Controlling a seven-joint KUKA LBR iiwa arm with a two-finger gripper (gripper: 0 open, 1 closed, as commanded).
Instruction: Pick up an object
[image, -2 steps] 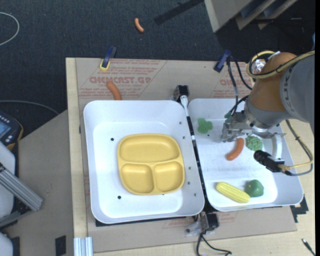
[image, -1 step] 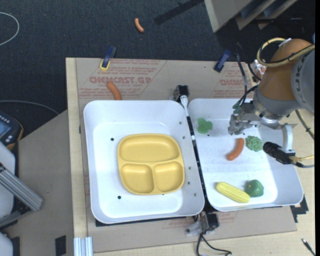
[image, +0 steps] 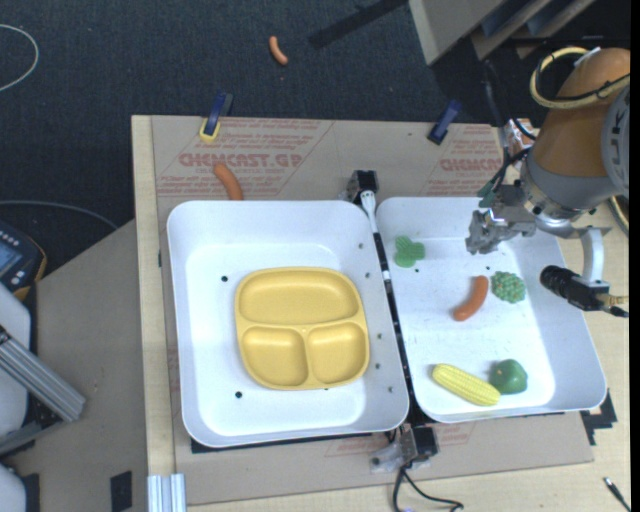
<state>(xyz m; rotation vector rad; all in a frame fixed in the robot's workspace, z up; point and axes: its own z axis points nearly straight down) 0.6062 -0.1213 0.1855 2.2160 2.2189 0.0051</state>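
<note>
The camera view shows the gripper (image: 484, 240) hanging over the right bin (image: 570, 345) near its far edge, and whether its jaws are open or closed cannot be told. Toys lie apart with bare floor between: a green piece (image: 407, 251), a sausage (image: 471, 298) beside a broccoli (image: 509, 288), and a corn cob (image: 464, 384) with a green pepper (image: 509, 376) near the front rim. The left bin (image: 195, 300) holds a yellow divided plate (image: 300, 327); the arm's upper part is cut off at the right.

Right bin (image: 570, 350) holds two broccoli florets (image: 508, 287), an orange sausage (image: 471, 298), corn (image: 464, 384), green pepper (image: 509, 376).
</note>
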